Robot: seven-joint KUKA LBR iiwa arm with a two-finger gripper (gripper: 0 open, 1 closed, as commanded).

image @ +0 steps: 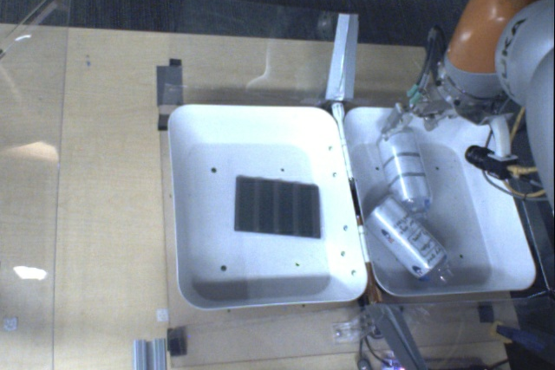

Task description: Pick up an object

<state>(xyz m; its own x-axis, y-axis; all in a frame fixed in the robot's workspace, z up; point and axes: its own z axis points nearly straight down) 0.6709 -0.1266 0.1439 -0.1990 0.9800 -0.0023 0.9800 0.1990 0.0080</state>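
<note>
White bins, two, side by side on the wooden bench (95, 186). Left bin (195, 143) contains one dark ribbed rectangular pad (277, 206), lying flat near the bin's centre. Right bin (494, 247) contains two clear plastic bottles. Upper bottle (405, 172) lies roughly along the bin's length, its top end toward the far wall. Lower bottle (409, 240) lies on a diagonal toward the near right corner; its upper end is just beside, possibly touching, the first bottle's base.

One arm, grey with orange band, enters from the right over the right bin's far corner. Gripper (414, 110) sits near the top end of the upper bottle — contact not resolvable. Whether it is spread or closed cannot be told from this angle; nothing is visibly pinched.
</note>
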